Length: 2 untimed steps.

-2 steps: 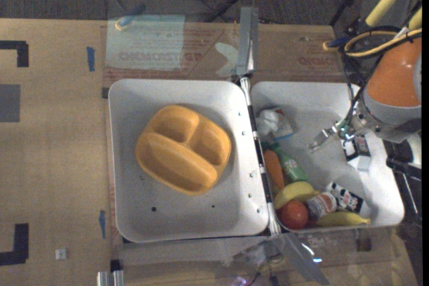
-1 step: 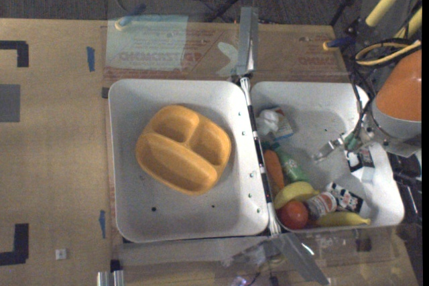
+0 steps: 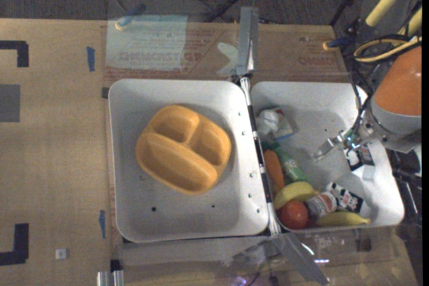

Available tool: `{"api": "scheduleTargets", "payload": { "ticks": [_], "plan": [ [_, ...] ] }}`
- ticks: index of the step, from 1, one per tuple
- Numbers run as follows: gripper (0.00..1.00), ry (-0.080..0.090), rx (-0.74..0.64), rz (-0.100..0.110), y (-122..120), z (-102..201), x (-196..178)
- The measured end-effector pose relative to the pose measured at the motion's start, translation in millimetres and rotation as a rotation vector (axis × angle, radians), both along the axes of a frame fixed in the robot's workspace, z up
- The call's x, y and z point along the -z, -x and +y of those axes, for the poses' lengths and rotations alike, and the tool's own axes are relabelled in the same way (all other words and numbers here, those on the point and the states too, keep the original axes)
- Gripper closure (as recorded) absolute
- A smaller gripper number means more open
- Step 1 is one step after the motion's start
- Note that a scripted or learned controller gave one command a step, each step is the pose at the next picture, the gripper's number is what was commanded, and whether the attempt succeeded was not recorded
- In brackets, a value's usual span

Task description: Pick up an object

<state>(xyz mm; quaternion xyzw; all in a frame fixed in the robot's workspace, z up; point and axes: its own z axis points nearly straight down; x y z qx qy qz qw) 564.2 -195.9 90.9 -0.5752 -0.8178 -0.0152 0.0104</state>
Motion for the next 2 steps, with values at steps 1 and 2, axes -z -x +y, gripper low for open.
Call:
{"api": "scheduleTargets", "payload": {
  "ticks": [1, 2],
  "plan": [
    [0.00, 0.005, 0.014, -0.014, 5.3, 1.4, 0.4],
    [1.00, 0.026, 0.021, -0.022, 5.5, -8.3, -11.3]
  ]
}}
